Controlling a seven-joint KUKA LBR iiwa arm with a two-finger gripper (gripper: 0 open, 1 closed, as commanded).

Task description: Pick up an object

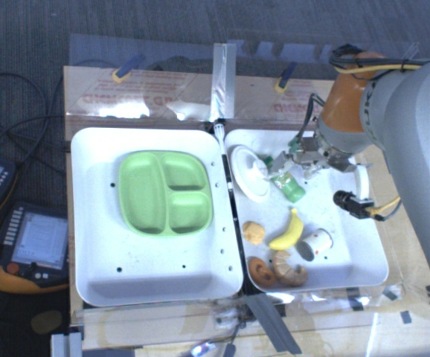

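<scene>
Near the right bin's (379, 270) far edge the hand (298, 157), grip state unclear, hovers over a small green object (292, 189), probably light; pinch its narrow sides.

My pincer (298, 158) hangs over the upper part of the right bin (364, 262), a plate (248, 173) at its left, a banana (289, 233), cup (315, 244) and pastries (274, 271) below, while the divided tray (164, 192) lies in the left bin (96, 259).
</scene>
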